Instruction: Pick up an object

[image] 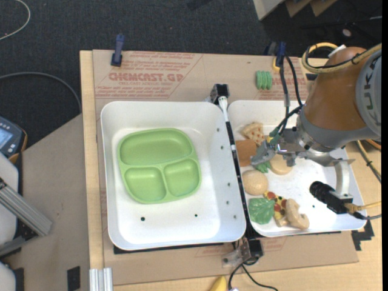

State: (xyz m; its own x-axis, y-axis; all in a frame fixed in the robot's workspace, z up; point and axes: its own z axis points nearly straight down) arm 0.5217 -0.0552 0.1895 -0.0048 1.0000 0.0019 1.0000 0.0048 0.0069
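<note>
Brown cardboard covers the counter (151,71) under two white bins. Left of the middle wall, the left bin (115,162) holds a green tray (159,164) with three parts. Right of that wall, the right bin (242,111) holds toy foods: a tan block (245,151), a pale round piece (255,182), a green leafy piece (261,209). The pincer (265,156) hangs just above the block; I cannot tell how wide it is.

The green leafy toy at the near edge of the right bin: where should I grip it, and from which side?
Judging by its pose, take the green leafy toy from straight above, across its bulging middle. Its left side looks clear, while small colored pieces crowd its right.
</note>
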